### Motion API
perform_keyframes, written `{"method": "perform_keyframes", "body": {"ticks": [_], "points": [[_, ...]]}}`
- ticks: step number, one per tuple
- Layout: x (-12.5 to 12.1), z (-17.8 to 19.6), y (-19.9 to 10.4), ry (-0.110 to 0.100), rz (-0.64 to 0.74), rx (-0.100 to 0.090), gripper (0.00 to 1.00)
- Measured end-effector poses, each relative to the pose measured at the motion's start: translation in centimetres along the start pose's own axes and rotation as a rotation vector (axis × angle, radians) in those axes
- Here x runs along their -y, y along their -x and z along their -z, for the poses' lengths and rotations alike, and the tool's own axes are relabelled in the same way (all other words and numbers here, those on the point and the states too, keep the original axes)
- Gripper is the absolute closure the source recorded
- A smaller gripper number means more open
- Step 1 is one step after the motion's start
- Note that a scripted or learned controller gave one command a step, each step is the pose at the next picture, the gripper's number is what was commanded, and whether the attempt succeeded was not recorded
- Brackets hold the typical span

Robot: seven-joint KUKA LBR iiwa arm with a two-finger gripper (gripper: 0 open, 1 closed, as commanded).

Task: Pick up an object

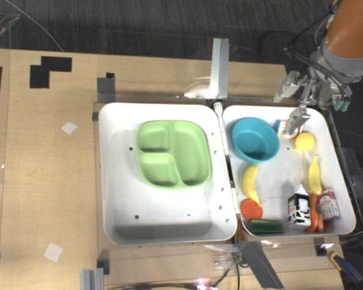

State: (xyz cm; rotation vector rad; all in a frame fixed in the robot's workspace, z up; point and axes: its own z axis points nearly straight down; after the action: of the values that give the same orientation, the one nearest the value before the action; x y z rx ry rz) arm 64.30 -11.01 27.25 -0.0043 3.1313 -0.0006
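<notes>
You've got no obj between the end effector tips; it hangs over the far edge of the right bin, just above a round yellow lemon, and whether its tips are open or closed can't be told from this angle.

Candidate objs, all in the right bin:
- Banana, smooth yellow, curved, long axis running far-to-near w/ a slight lean, just near of the blue bowl.
- 2nd yellow piece, elongated, long axis far-to-near, right of centre.
- Orange carrot-like stick, long axis far-to-near, at the near right, beside a black-and-white carton and a reddish can.
- Green cucumber-like piece, dark, glossy, long axis left-right along the near wall.
- Round orange-red fruit, touching the banana's near end.

Bowl is round, deep, glossy plastic, at the far left of that bin.

Left bin carries a light-green divided plate, rounded square, 3 compartments, matte.

Arm: comes in from the far right, orange band high up, grey wrist below, end effector pointing down toward the bin. Table is pale wood w/ black marks at the far left.
</notes>
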Motion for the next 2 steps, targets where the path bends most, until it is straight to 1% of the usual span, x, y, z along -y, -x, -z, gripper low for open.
{"method": "perform_keyframes", "body": {"ticks": [1,2], "points": [[2.5,-11.2,-4.1,0.002,0.074,-0.011,0.00],[1.3,-18.0,-6.6,-0.003,0.142,0.008,0.00]]}}
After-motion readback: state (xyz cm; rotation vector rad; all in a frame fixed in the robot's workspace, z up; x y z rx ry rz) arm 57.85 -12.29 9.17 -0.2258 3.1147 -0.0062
